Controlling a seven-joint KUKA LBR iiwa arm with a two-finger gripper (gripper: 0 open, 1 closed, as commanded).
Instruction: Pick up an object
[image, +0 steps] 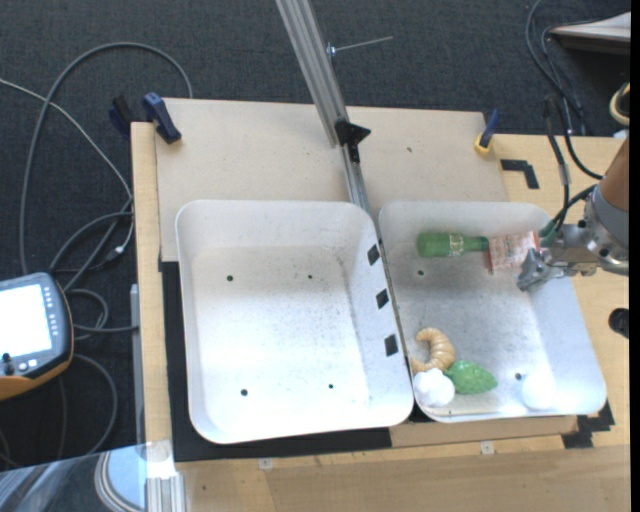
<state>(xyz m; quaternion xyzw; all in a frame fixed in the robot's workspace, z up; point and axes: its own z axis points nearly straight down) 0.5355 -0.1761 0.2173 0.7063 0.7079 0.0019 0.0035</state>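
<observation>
Looking down at the surface (300, 470) from its near edge: right bin (575, 340) holds everything loose. Near rim of that bin, left corner: white ball (434, 388), touching a green lumpy object (471, 378) just to its right. Tan curved ridged piece (436, 348) sits right behind the ball, touching it. Another pale rounded object (540, 392) in the near right corner, well apart from the cluster; low contrast against the bin, can't name it.

Left bin (270, 330) sits side by side with the right one, speckled floor, a few dark dots on it. Black tabs run along the shared wall between the bins.

Farther in, right bin's far half: green bottle (450, 244) lying on its side, neck pointing right. Reddish-white packet (508, 251) lies at the bottle's neck end, just touching or overlapping it, can't tell which.

My tool (533, 270) is at the packet's right edge, near the bin's right wall, arm coming in from the right. Fingers point left and down toward the packet. Can't tell from this angle whether they're spread or pressed together, or whether anything sits between them.

Far side: bare board behind the bins, blue clamp (160, 115) at the far left corner, yellow-blue clamp (487, 135) at the far right, aluminium rail (320, 80) rising from the middle. Pendant (30, 335) on the floor at left.
</observation>
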